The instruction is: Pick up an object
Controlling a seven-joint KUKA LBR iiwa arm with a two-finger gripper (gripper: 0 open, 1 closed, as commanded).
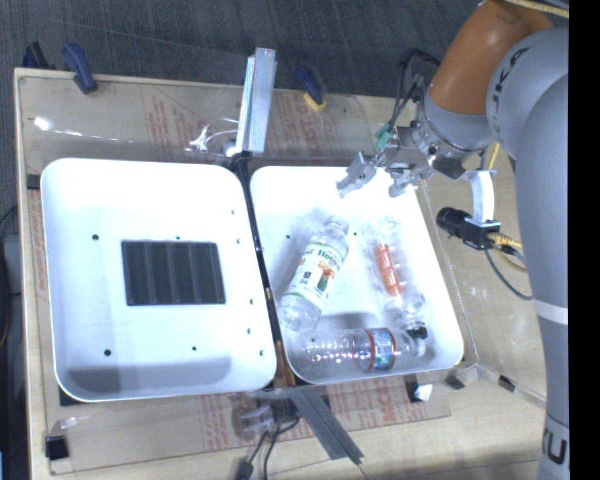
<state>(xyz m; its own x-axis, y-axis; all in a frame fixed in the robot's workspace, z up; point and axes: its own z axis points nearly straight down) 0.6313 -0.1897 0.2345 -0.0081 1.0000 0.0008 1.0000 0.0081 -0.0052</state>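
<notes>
Hovering over the far edge of the right shallow white bin (442, 298), the end effector (380, 178) has its fingers spread wide with nothing between them. Three clear plastic bottles lie below: green-labelled (315, 271), orange-labelled (390, 271), and one with a teal-and-orange band (365, 348) along the near wall.

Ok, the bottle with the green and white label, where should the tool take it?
Grip the bottle across its labelled middle, coming straight down from above. It lies flat, slanted in the right bin, with bare floor along both long sides there; its lower end sits close to the bottle by the near wall.
</notes>
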